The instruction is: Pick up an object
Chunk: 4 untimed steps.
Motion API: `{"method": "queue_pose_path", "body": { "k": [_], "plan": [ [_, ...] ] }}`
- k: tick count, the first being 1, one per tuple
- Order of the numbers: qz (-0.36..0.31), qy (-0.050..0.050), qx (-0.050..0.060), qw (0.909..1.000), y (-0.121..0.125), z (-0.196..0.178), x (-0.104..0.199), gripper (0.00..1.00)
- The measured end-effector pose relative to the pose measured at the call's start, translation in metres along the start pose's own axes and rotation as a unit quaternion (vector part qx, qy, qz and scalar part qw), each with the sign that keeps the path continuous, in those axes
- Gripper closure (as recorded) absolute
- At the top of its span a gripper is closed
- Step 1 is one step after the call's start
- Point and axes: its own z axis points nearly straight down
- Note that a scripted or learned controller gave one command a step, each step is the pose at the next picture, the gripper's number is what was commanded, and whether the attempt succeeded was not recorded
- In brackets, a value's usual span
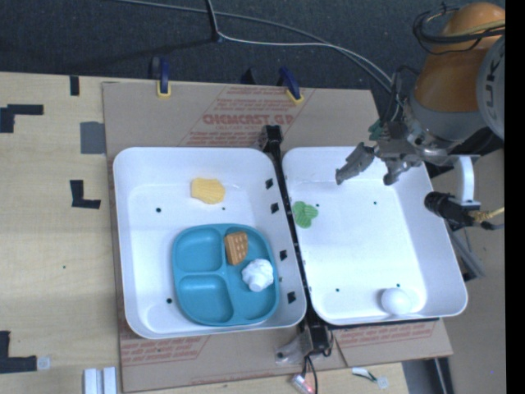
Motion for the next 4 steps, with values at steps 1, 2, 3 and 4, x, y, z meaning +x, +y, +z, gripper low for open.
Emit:
{"method": "queue_pose_path", "body": {
  "k": [1, 2, 3, 4],
  "plan": [
    [0.000, 0.000, -0.002, 1.0000, 0.001, -0.003, 0.000, 0.00],
    [-0.001, 0.000, 0.000, 1.0000, -0.004, 0.056, 0.008, 0.00],
    [0.000, 0.000, 0.001, 1.0000, -0.006, 0.117, 0.002, 0.00],
    [0.000, 0.000, 0.000, 1.0000, -0.007, 0.170, 0.003, 0.00]
  ]
}}
